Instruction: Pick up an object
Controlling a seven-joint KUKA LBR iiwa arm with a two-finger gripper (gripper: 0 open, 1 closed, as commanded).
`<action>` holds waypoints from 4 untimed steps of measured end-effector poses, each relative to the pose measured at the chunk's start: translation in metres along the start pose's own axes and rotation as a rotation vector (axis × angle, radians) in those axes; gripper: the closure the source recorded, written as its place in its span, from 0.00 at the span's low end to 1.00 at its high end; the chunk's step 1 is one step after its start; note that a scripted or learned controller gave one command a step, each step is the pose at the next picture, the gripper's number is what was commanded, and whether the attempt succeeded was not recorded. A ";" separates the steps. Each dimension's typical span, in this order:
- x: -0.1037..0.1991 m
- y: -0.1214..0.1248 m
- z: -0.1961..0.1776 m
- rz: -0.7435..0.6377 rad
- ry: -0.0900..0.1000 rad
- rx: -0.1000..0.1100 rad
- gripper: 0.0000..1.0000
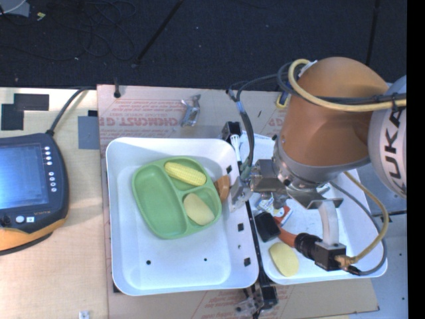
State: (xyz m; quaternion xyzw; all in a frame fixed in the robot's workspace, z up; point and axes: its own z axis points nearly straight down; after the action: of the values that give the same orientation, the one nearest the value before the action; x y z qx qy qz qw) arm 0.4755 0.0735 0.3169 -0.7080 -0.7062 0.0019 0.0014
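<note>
Where the bins meet, the fingers (234, 193) touch an orange object (224, 187).

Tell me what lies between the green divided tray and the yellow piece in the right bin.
In the camera view, the left bin's white floor, then the two bins' adjoining rims separate the green divided tray from the yellow piece.

Legible markings:
- Arm housing (397, 145), white, right edge of view: large dark letters "UK", part of a longer word cut off by the frame.
- Cardboard sheet (149, 111) under the bins: red printed lettering along its far edge, upside down and mirrored, not readable.
- Cardboard near edge: further red print, too small to read.
</note>
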 end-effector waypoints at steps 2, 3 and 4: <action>0.008 0.001 -0.082 -0.008 0.005 -0.019 0.00; 0.075 0.034 -0.213 -0.009 0.005 -0.017 0.00; 0.074 0.032 -0.215 -0.011 -0.002 0.002 1.00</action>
State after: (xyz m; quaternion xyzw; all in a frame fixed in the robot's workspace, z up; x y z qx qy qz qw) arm 0.5091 0.1472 0.5321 -0.7041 -0.7101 0.0031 0.0012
